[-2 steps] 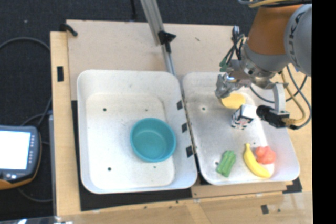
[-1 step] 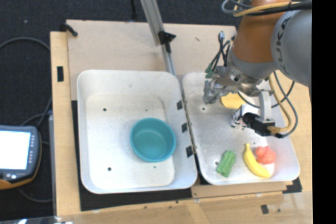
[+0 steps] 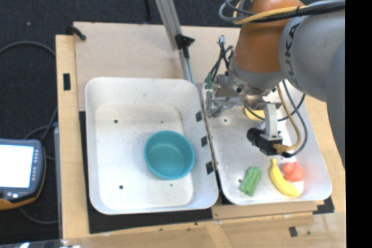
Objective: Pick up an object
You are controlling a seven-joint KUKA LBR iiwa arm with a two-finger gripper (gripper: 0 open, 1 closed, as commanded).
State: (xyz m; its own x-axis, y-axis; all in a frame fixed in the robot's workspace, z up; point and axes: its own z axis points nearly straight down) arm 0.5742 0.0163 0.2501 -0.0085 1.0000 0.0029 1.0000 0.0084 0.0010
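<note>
Arm reaching in from right, wrist w/ orange band hung over upper part of right bin (image 3: 317, 183), prob. so gripper (image 3: 216, 103) can drop straight down onto contents. Gripper low near divider between bins, by right bin's upper-left corner; jaw state can't tell, too cluttered w/ cables & metal parts, nothing seen between them.

Pickable objs clustered in right bin's lower end, apart from gripper: green toy (image 3: 251, 180), banana (image 3: 282, 179), red-orange item (image 3: 293, 171) touching banana. Yellow thing (image 3: 253, 112) partly hidden under wrist, ID unclear. Black piece (image 3: 261, 141) near cables, likely part of tool, not sure.

Left bin (image 3: 104, 101): teal bowl (image 3: 169, 154) upright, near bottom right.

Count: 2 bins, 1 bowl, 1 banana, 1 green toy, 1 red-orange item, 1 yellow thing.
</note>
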